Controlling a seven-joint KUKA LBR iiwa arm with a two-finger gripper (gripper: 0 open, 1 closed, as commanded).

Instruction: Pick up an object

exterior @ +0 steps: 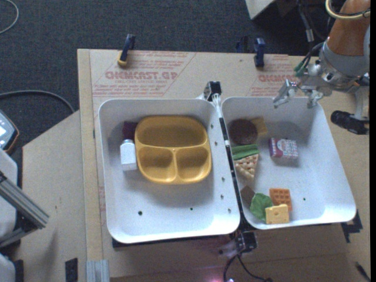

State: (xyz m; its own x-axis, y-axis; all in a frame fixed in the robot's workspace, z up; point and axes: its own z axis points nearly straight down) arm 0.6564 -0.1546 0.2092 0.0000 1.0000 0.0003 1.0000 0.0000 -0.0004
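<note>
Dark carpet surrounds a plywood table (pixel 176 69) bearing two shallow white bins.

Left bin (pixel 114 216): a small white bottle (pixel 128 155) touching a yellow three-compartment plastic tray (pixel 173 148). Right bin (pixel 329 181): a dark round cookie (pixel 242 131), a pizza wedge (pixel 247 165), a pink-and-white carton (pixel 284 148), an orange waffle (pixel 280 195) and a yellow cheese block (pixel 277 214). Grey arm's jaws (pixel 299 96) hang spread, gripping nothing, over the right bin's far rim.

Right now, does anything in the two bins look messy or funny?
Nothing looks spilled or broken. The yellow divided tray lies flat in the left bin, with a small white bottle beside it. The toy foods in the right bin are loosely scattered, like the waffle beside the cheese wedge.
</note>
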